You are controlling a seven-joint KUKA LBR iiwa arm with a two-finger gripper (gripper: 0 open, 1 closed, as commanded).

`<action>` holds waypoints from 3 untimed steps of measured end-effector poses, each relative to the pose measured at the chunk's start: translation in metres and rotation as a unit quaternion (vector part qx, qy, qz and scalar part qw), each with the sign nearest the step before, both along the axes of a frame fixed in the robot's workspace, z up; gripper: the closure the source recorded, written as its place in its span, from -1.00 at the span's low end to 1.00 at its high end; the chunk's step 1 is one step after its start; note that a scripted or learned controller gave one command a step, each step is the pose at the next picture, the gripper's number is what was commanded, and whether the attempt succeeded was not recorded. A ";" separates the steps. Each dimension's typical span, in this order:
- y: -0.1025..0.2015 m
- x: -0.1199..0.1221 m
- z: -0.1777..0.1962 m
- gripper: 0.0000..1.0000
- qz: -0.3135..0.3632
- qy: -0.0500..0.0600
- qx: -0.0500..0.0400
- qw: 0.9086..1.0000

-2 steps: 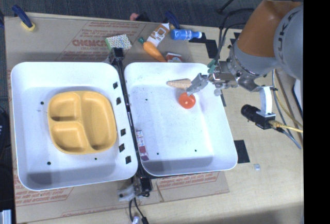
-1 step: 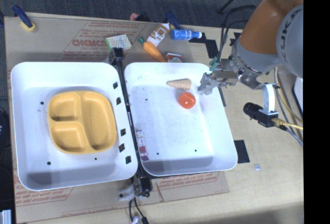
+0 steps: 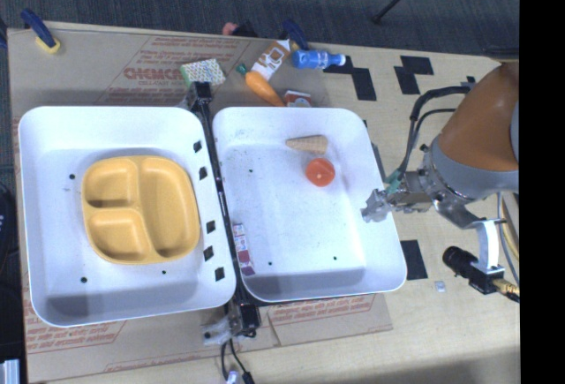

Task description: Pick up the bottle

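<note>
1. A tan cardboard-covered desk [image 3: 424,338] with red print and black tape squares carries the scene, with dark grey carpet beyond its far edge.
2. Nearest the camera, two shallow white plastic bins sit side by side, touching along a black-clipped seam.
3. The left bin [image 3: 53,285] holds a yellow three-compartment plastic tray [image 3: 139,207], lying flat near its middle.
4. The right bin [image 3: 291,276] holds a small red round tomato-like ball [image 3: 320,172] and, just beyond it, a tan cone-shaped piece [image 3: 306,144]; the two are close but apart.
5. At the right bin's right rim, the grey arm with its orange band [image 3: 481,139] reaches in, and its gripper [image 3: 378,206] sits low over that rim.
6. The fingers are small and blurred against the white rim; I cannot tell how far apart they stand, and nothing is seen between them.
7. Behind the bins, on the desk's far strip, lie a green-patterned square pad [image 3: 202,71], an orange carrot-shaped toy [image 3: 263,88] and a white carton with an orange label [image 3: 273,59].
8. The small blue plastic bottle [image 3: 312,60] lies on its side on that far strip, just right of the carton, outside both bins and well apart from the gripper.
9. A blue-and-yellow clamp [image 3: 40,31] grips the desk's far left corner.
</note>
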State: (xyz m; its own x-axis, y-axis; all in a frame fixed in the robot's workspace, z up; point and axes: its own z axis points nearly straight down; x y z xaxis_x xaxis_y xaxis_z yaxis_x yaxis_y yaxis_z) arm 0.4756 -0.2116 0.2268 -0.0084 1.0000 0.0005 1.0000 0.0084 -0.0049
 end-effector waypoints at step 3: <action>0.195 0.000 -0.035 1.00 0.279 0.000 0.001 0.960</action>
State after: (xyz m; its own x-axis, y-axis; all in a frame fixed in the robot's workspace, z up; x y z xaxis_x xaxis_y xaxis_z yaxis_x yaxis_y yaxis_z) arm 0.4758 -0.0166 0.1913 -0.5434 0.8395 0.0034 0.8395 0.5434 -0.0043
